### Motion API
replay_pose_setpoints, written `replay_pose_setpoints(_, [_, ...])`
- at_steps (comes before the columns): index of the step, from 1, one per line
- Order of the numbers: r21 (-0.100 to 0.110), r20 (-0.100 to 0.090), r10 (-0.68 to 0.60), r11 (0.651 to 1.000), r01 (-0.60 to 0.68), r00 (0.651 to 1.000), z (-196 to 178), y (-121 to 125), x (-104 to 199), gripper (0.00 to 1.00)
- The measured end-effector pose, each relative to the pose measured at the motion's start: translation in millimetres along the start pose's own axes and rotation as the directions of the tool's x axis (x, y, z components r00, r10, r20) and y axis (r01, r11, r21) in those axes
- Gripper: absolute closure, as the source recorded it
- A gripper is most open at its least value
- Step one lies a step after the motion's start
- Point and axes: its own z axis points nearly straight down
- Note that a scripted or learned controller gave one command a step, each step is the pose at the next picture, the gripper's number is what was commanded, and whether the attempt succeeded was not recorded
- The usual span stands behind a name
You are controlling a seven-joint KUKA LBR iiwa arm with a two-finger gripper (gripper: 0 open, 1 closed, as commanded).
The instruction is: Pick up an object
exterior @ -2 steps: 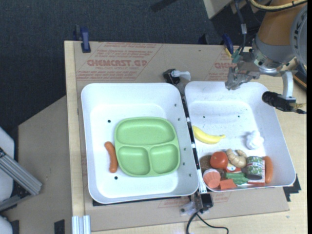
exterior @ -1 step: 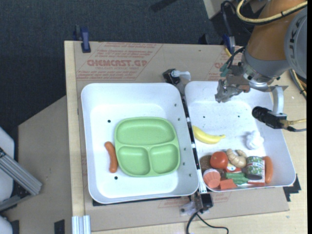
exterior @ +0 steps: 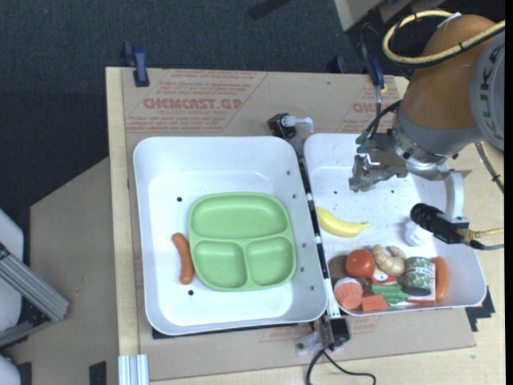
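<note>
My gripper [exterior: 362,179] hangs over the upper middle of the right bin [exterior: 337,152], its fingers pointing down, with nothing seen between them. A yellow banana [exterior: 341,224] lies below it, near the bin's left wall. A heap of toy food fills the bin's front: a red tomato [exterior: 361,262], a beige ginger-like piece [exterior: 391,257], a green-labelled can [exterior: 418,271], an orange carrot [exterior: 442,277], and red slices [exterior: 349,293]. In the left bin [exterior: 160,167] sit a green divided plate [exterior: 240,240] and an orange-red sausage [exterior: 183,257].
A small white object [exterior: 414,234] lies by the right bin's right side. A black and white clip [exterior: 287,124] sits on the cardboard above the divide between the bins. Blue clamps [exterior: 137,61] hold the board's far corners.
</note>
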Motion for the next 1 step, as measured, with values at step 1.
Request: replay_pose_setpoints(1, [-0.008,-0.001,-0.009,1.0,0.009,1.0,45.0,70.4,98.6,1.0])
